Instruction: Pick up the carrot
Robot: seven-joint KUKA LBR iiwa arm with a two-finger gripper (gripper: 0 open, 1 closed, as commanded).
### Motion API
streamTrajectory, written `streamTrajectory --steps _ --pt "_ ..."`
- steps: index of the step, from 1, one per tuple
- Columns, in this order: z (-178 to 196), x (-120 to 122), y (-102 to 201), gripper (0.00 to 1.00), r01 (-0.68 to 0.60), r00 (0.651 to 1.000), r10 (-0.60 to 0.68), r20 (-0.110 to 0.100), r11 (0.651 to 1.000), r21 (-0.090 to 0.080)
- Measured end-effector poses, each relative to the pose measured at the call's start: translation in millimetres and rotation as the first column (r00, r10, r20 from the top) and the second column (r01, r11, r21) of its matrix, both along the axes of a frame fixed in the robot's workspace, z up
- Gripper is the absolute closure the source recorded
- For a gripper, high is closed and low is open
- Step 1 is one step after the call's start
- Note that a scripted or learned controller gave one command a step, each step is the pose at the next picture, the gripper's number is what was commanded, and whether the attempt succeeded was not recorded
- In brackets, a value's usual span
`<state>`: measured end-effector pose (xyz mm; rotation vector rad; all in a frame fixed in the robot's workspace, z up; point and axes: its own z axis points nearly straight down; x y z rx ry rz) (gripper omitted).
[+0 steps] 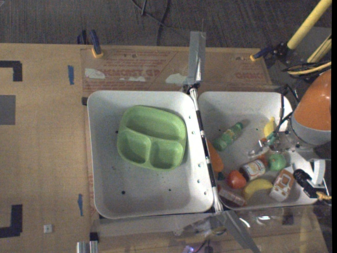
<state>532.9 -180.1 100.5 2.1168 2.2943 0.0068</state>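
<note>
The carrot (214, 159) is a slim orange piece that lies lengthwise against the left wall of the right bin (239, 103), partly tucked under the rim. My gripper (269, 143) hangs over the right half of that bin, well to the right of the carrot and apart from it. It is just above a green round fruit (277, 162) and beside a yellow item (270, 126). The grey arm with its orange band (316, 108) reaches in from the right edge.
The right bin also holds a green bottle (228, 136), a red tomato (236, 179), a brown-capped bottle (254, 169), a yellow fruit (258, 187) and a small carton (283, 185). A green divided plate (152, 137) sits in the left bin (105, 167).
</note>
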Motion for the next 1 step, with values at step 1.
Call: streamTrajectory --steps 1 --pt "-11.5 -21.2 15.4 0.00 -0.008 1.000 0.008 -0.004 1.000 0.004"
